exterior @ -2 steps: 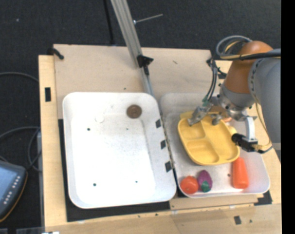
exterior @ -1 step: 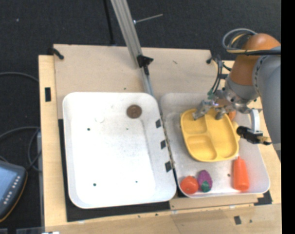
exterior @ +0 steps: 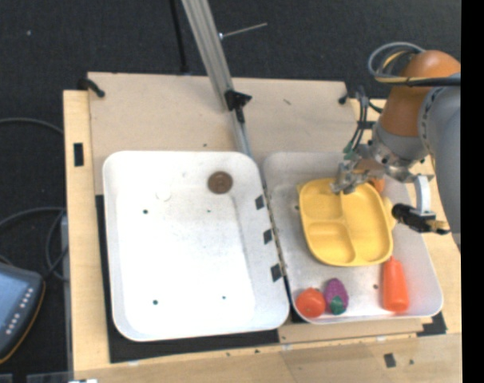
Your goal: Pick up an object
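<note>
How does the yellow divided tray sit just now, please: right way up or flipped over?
Right way up. The yellow tray in the right bin shows its raised rim and compartment dividers facing the camera, and it holds nothing.

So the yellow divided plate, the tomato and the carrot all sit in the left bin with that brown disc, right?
Not quite. The camera view shows the yellow divided plate, tomato and carrot in the right bin. The brown disc lies in the left bin.
</note>
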`<state>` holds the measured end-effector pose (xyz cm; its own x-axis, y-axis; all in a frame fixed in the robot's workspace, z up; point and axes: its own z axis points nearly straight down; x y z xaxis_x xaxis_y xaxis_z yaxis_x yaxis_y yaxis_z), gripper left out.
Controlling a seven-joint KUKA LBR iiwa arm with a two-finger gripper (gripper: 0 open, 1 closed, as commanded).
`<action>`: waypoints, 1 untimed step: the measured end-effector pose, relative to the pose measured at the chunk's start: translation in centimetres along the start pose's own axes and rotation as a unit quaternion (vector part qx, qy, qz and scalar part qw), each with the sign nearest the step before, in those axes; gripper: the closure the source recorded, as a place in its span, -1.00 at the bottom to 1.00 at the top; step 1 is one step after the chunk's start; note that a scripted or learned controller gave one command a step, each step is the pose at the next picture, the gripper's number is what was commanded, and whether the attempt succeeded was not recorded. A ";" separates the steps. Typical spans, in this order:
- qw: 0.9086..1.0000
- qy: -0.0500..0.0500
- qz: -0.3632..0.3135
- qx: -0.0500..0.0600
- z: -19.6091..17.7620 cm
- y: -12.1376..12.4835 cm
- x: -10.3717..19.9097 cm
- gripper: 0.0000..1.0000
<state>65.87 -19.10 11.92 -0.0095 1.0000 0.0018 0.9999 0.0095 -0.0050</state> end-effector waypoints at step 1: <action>1.000 0.006 0.004 -0.009 1.0 -2.5 -2.6 1.00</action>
<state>63.40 -21.70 10.90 -0.0018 0.9999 0.0142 0.9999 0.0016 0.0127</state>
